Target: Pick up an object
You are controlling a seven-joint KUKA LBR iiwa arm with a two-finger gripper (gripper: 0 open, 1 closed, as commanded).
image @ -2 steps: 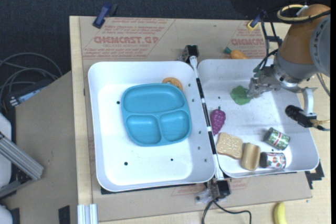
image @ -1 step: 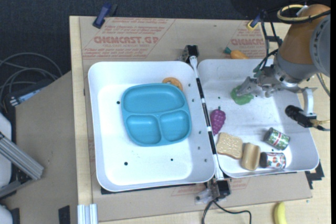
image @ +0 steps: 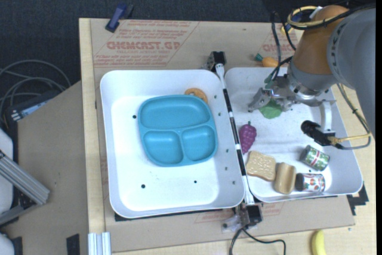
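Green plastic shows beneath the end effector, a small leafy-looking toy lying on the floor of the right bin near its upper left part. This green toy looks like the chosen object, since the tool sits directly over it. Whether the fingers are apart or together cannot be told from this slanted view, and nothing shows the toy lifted off the bin floor.

Other candidates lie loose lower in the same bin, probably scattered so that a program has varied targets: a purple grape bunch just beside the dividing rim, a cracker-like tan slab, a bread-coloured roll, and two small cans near the right wall. In the left bin rests a blue divided plate, with an orange-brown piece just above it.

Reaching in from the right, the grey arm bends down steeply, its orange band above the wrist, the tool pointing down and leftward into the bin.
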